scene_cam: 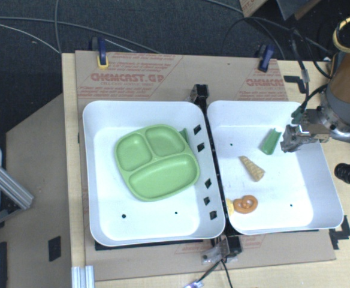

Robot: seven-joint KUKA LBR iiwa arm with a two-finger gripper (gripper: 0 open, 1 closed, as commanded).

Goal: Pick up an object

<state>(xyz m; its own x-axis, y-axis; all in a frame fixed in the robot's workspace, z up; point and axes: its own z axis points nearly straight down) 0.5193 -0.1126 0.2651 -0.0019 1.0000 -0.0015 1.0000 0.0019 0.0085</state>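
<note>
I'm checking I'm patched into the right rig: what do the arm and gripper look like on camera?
The arm is grey with an orange-brown band above the wrist. Dark cables run along it from the upper right. The gripper is a small metallic grey block with dark parts, its details too blurred to make out.

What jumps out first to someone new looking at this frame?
The green divided plate dominates the left bin, lying flat near its middle. In the right bin, three small things lie apart: a green block near the top, a tan cone mid-bin, and an orange ring by the front left corner. The arm's tool hangs just right of the green block.
</note>
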